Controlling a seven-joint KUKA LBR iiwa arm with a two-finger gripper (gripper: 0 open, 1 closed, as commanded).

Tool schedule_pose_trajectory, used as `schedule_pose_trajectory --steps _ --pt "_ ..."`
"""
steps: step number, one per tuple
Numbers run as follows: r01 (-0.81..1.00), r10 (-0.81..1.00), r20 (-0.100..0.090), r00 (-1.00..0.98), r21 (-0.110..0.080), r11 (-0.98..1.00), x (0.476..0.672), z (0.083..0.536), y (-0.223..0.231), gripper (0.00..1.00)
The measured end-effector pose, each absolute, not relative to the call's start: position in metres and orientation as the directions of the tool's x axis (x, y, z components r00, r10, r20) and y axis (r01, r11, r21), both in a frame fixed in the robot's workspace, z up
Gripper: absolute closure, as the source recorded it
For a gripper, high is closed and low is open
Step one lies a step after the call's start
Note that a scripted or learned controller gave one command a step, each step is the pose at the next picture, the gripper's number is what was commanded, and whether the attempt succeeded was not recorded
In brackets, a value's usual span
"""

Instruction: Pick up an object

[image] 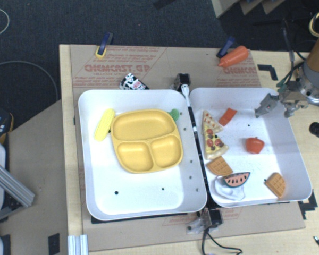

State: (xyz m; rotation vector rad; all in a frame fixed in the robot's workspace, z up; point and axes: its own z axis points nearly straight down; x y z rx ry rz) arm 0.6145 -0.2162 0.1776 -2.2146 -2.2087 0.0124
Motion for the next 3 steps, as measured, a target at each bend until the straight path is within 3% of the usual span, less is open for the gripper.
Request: schedule_pose_trajectory --steps 1,3 --pt "1.0 1.0 0.0 -0.001 0.0 0.001 0.618 0.187 -0.216 0.0" --pt "1.0 1.0 0.004 -0.002 -0.006 0.002 0.617 0.091 -0.213 0.0"
